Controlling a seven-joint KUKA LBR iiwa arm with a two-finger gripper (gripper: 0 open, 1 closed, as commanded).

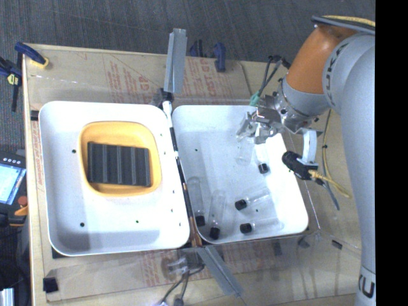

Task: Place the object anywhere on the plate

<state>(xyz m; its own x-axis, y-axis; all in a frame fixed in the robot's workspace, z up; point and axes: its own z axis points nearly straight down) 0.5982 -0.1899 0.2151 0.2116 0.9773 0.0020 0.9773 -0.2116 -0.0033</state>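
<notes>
bright, even overhead light washes the two white bins (57, 234) nearly to glare; soft shadows pool along the left bin's lower wall. the arm (357, 139) at right looks slightly soft, the picture mildly grainy.

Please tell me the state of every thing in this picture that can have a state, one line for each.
claw: above the far part of the right bin, nothing seen between it.
yellow plate: flat in the left bin, a dark ribbed insert on it, no vial on it.
clear vials with black caps: lying scattered in the right bin's near part.
left bin: holds the plate.
right bin: holds the vials.
</notes>
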